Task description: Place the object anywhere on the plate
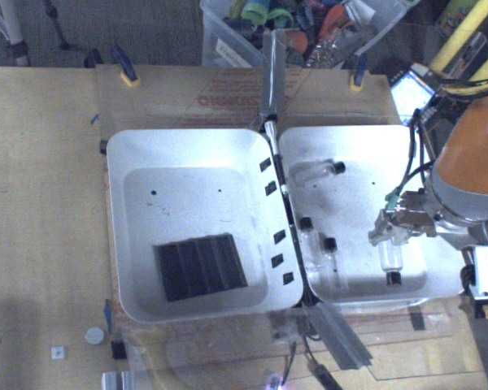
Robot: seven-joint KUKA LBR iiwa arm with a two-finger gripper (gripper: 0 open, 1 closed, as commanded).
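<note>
A black ridged plate (202, 266) lies flat in the front part of the left bin (130, 161). The right bin (358, 140) holds several clear plastic bottles with black caps. One bottle (315, 170) lies near the back, two more (317, 246) sit along the left wall, and one (389, 260) lies at the front right with its cap toward the front. My gripper (395, 224) hangs over the right side of the right bin, just behind that front-right bottle. The wrist body hides whether it touches the bottle.
A dark divider rail (278, 210) with black clips separates the two bins. Behind the bench stands a clear tub (228, 23) of colourful toys. Small clamps (128, 73) hold the cardboard base. Cables (415, 149) run along the arm at the right.
</note>
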